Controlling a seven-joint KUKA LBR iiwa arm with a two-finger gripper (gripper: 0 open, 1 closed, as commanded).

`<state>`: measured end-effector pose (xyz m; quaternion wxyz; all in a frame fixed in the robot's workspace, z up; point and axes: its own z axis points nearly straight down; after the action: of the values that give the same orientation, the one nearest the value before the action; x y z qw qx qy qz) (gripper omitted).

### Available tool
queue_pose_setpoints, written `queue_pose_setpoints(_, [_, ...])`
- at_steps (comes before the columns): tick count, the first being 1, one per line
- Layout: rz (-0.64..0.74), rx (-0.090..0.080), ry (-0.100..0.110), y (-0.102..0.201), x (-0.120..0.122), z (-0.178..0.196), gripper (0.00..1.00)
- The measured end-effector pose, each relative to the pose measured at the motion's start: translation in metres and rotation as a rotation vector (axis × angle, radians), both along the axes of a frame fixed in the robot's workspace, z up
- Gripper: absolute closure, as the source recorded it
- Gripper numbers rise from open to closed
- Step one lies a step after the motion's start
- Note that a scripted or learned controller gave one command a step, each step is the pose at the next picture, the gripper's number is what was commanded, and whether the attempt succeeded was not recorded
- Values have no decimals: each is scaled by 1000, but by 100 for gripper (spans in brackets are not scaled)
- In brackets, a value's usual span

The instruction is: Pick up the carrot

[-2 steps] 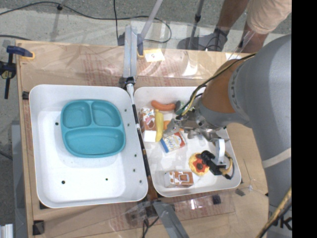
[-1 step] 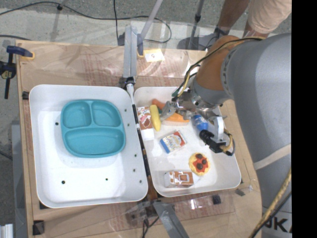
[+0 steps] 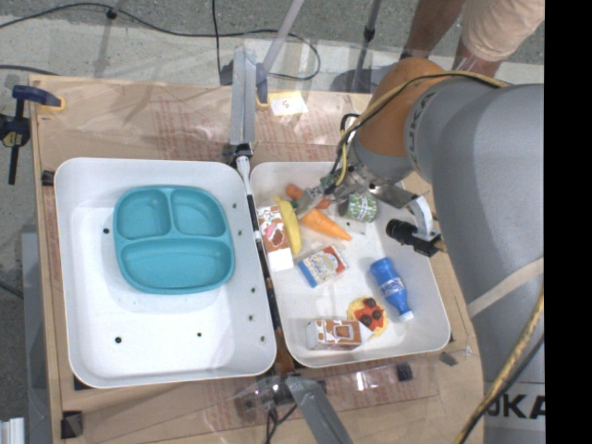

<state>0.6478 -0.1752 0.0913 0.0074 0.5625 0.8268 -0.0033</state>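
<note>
One grey arm (image 3: pixel 481 155) with its orange band fills the right side, its lower part cut off by the frame edge. Two shallow white bins sit side by side: the left bin (image 3: pixel 92 340) holds one teal divided plate (image 3: pixel 173 239) with three compartments, leaving bare white floor below and to the left of it. The right bin (image 3: pixel 435 326) is crowded, with open floor mostly along its near-right corner.

In the right bin there is one of each: a blue bottle (image 3: pixel 390 288) with a white cap, a small printed carton (image 3: pixel 322 266), a brown-and-white carton (image 3: pixel 334 333) by the near wall, a brown-and-white packet (image 3: pixel 271 229) against the left wall, a yellow banana (image 3: pixel 290 226), a yellow toy with red and dark spots (image 3: pixel 367 314) too small to name, and a dark can (image 3: pixel 360 207) partly hidden under the wrist.

The carrot (image 3: pixel 324 223) lies near the bin's middle, just right of the banana, pointing right. The gripper (image 3: pixel 326 192) hangs just above its thick end; whether the fingers are parted or closed cannot be told, and a small orange piece (image 3: pixel 293 191) beside them is unclear.
</note>
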Motion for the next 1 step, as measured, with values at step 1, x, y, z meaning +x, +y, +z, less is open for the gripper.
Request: queue_pose_setpoints(1, [6, 4, 1, 3, 1, 11, 100])
